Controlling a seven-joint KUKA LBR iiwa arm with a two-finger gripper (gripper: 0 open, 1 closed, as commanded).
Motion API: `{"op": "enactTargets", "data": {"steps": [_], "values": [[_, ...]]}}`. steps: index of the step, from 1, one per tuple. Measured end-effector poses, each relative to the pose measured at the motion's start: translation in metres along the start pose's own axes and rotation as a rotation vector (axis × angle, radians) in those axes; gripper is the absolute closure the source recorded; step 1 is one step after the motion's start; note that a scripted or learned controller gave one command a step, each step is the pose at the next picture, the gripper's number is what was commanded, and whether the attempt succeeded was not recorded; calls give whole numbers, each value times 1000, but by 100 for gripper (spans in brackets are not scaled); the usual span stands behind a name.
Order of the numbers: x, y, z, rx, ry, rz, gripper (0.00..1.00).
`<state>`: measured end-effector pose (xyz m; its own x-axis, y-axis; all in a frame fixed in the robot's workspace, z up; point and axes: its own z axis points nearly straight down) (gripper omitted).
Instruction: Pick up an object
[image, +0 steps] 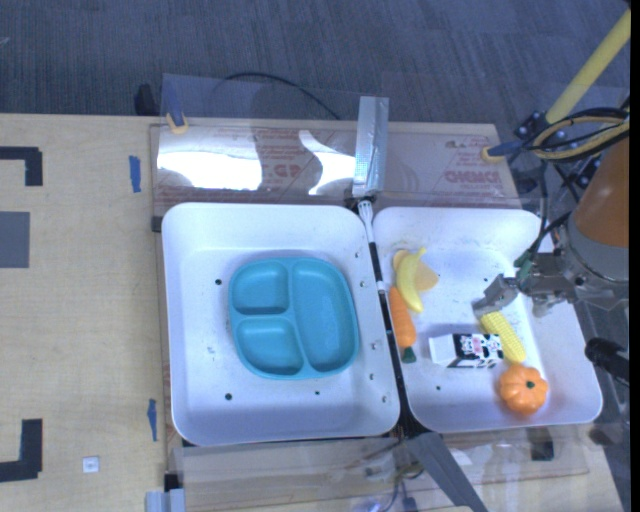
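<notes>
On the bench sit two shallow white bins, side by side, both smooth plastic with rounded corners. One thing lies in the left bin (190, 300): a turquoise divided plate (295, 316), glossy, rounded-rectangular, with three compartments (two small ones on the left, one long one on the right). Five things lie in the right bin (470, 395). One yellow banana (412, 272), curved and smooth, lies near the dividing wall. One orange carrot (402, 320), tapered with a green tip, lies just below it, along the same wall. One small white carton with black patches (466, 349), box-shaped, lies flat near the middle of the bin. One yellow corn cob (503, 335), bumpy and elongated, lies just right of the carton and seems to touch it. One orange pumpkin (523, 390), round, ribbed, with a small green stem, sits toward the near right corner, close below the corn.

One gripper (500, 293), grey metal, reaches in from the right over the right bin, its tip just above the upper end of the corn cob. I cannot tell whether its claw is apart or together, and nothing is visibly clamped in it. Every one of the five pickable things rests on the bin floor.
</notes>
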<state>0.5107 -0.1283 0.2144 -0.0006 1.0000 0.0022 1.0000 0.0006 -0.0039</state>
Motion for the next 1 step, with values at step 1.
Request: {"op": "enactTargets", "data": {"steps": [1], "values": [[-64,18,67,3,1,-215,0]]}}
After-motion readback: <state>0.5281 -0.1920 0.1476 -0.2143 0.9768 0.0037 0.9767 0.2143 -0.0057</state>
